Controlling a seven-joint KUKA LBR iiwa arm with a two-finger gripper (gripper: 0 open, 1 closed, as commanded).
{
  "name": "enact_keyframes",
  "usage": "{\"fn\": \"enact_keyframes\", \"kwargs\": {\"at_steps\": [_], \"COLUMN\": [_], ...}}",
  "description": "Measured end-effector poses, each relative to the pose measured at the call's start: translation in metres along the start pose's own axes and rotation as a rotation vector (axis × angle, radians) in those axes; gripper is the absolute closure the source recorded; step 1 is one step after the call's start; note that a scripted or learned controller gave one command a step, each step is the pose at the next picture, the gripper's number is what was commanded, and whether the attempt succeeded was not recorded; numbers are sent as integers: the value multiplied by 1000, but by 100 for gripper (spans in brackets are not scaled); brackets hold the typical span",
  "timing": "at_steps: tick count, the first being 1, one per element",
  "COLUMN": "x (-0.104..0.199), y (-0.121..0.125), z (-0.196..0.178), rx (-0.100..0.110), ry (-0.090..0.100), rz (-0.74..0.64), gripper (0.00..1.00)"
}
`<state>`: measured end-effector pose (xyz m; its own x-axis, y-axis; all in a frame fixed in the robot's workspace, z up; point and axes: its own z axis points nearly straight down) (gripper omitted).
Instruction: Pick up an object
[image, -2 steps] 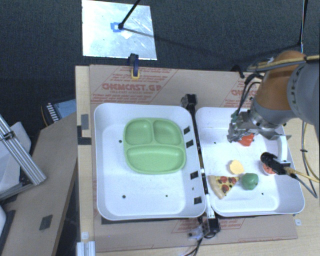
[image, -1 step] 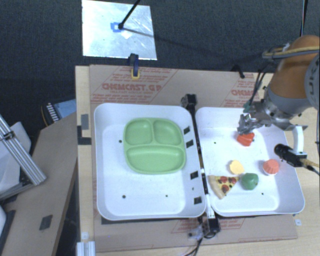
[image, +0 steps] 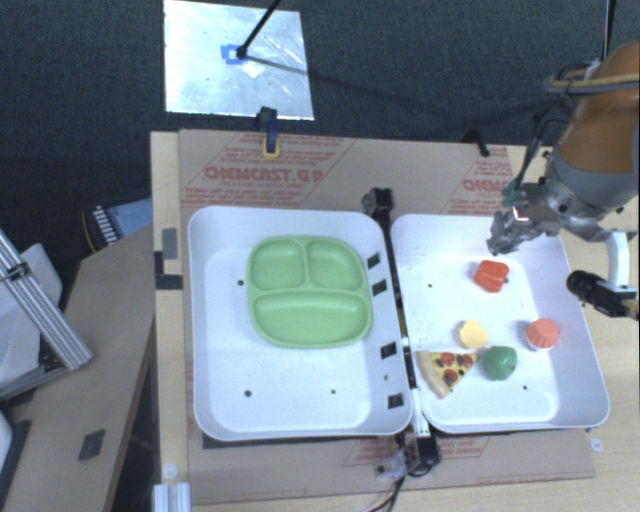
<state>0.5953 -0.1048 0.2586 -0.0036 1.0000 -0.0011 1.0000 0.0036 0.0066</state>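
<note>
**Red object lies just below the pincer in the right bin**

Red object is our nearest candidate for the pick; its exact form is too small and blurred for us to name. We note the arm is cut off at the frame's right edge, and the pincer shows as a dark cluster whose state, released or clenched, we cannot tell. Nothing is seen gripped by it.

The red object rests on the floor of the right bin, just below and slightly left of the pincer, close but apparently apart. Further down the same bin we record a yellow piece, a green piece, a pink piece and a pizza slice toy (the yellow, green and pizza items sit closely grouped).

The left bin holds a green divided plate. Both bins sit on a cardboard sheet printed in red, on a wooden bench over dark carpet. A silvery sheet lies beyond the bench.
</note>
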Motion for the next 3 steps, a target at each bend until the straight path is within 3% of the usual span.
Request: {"fn": "enact_keyframes", "kwargs": {"at_steps": [3], "x": [134], "y": [-54], "z": [25], "rx": [7], "ry": [2], "rz": [-4], "gripper": [100]}}
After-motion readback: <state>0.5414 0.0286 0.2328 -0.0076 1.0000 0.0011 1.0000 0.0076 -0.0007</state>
